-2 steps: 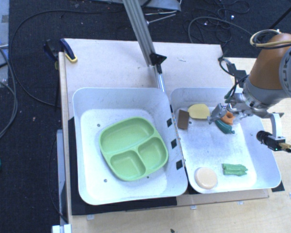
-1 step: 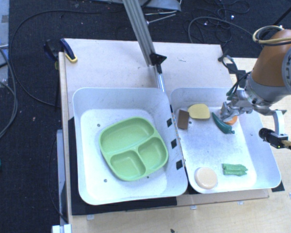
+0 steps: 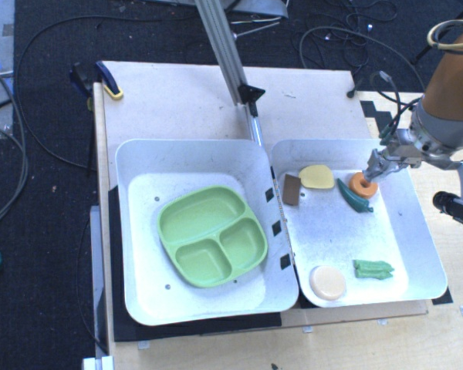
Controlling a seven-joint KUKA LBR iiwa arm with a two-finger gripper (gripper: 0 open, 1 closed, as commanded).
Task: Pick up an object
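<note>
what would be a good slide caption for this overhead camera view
Grey arm's claw lowered onto small orange round piece in right white bin; green divided plastic plate in left bin.

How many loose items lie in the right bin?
5: a brown block by the left wall, a yellow piece beside it, an orange-and-teal toy under the tool, a green piece lower right, and a cream disc at the near edge.

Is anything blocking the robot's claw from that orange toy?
Nothing visible. The gripper is right above the orange toy, which lies on a teal piece in the right bin.
</note>
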